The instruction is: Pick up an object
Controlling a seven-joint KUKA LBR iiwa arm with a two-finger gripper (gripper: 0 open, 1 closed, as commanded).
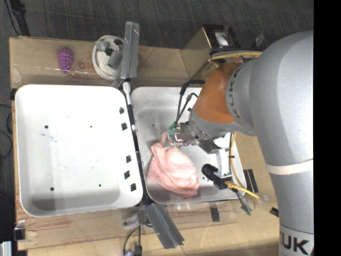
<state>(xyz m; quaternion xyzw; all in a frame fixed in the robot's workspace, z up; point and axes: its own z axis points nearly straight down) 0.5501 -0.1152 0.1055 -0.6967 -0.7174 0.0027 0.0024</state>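
The dark letters "UK" are printed large on the grey, rounded robot arm at the near right, cut by the lower edge. Nothing else can be read.

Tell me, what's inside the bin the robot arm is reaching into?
A crumpled pink cloth lies in that bin, with the gripper at its top edge. The arm covers the bin's right part, so anything under it is hidden.
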